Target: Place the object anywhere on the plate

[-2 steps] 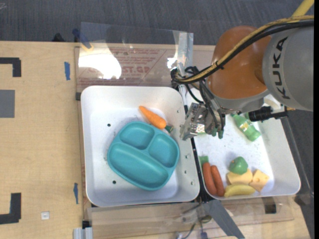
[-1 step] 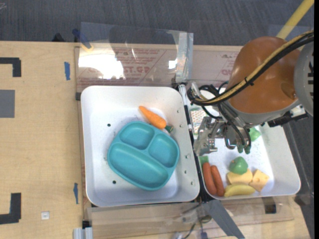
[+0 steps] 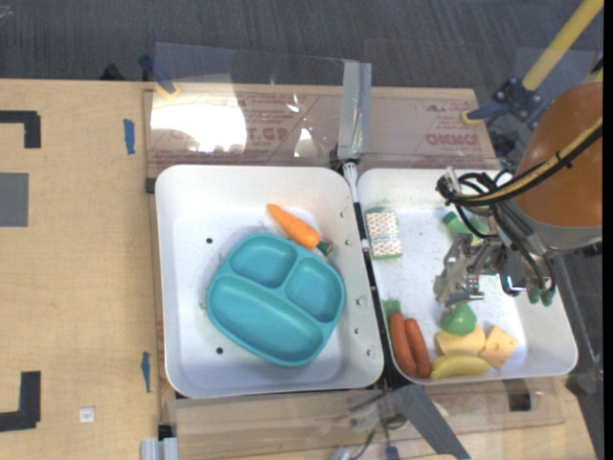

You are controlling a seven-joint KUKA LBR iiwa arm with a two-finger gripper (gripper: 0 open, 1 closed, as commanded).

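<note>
A teal plate (image 3: 276, 299) with three compartments lies in the left bin (image 3: 192, 209). An orange carrot (image 3: 293, 226) rests just beyond the plate's far rim, on the bin floor. My gripper (image 3: 458, 290) hangs low in the right bin (image 3: 556, 353), directly over a green round fruit (image 3: 460, 319). Close to that fruit lie a yellow banana (image 3: 460, 366), yellow cheese wedges (image 3: 498, 345) and a red-orange sausage pair (image 3: 410, 345).
A small patterned packet (image 3: 383, 233) lies at the right bin's left side near the divider. A green item (image 3: 456, 224) sits behind the wrist cables. A clear plastic sheet (image 3: 259, 113) stands behind the bins.
</note>
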